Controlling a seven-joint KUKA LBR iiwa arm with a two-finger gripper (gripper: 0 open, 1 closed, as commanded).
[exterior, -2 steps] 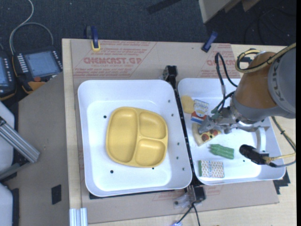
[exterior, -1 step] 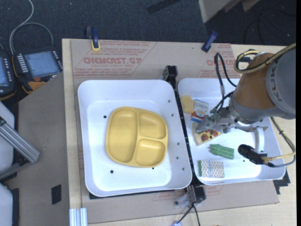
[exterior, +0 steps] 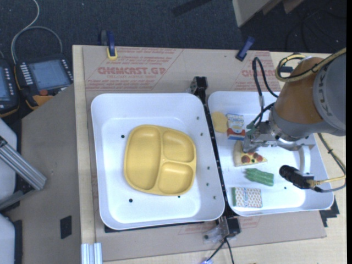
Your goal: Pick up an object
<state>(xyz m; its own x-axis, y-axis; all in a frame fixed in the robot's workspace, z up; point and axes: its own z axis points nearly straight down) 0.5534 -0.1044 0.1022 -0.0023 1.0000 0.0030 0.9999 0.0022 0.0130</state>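
The toy pizza slice is taken to be the thing being picked, since the gripper is seen directly above its upper end. It lies flat on the floor of the right bin, near the bin's middle. Its long axis is seen to run roughly left to right, slightly tilted, with the yellow crust edge at the left and the red-spotted topping toward the right. Which end forms the tip cannot be told with certainty, as part of it is covered by the wrist.

Whether the gripper is apart, together or clamped on anything cannot be told, because it is hidden beneath the grey wrist and the orange band of the arm. No hold on the pizza slice can be claimed.

Relative to the pizza slice, a small white carton with red and blue print is seen just above it, with a pale yellow piece to that carton's left. A green toy vegetable lies just below the slice, and a flat patterned packet lies further below. These 5 things are judged to be loosely scattered as pick stock.

Well to the left of the pizza slice, a yellow divided plate with 3 compartments rests in the middle of the left bin, probably as a place for deposited things.
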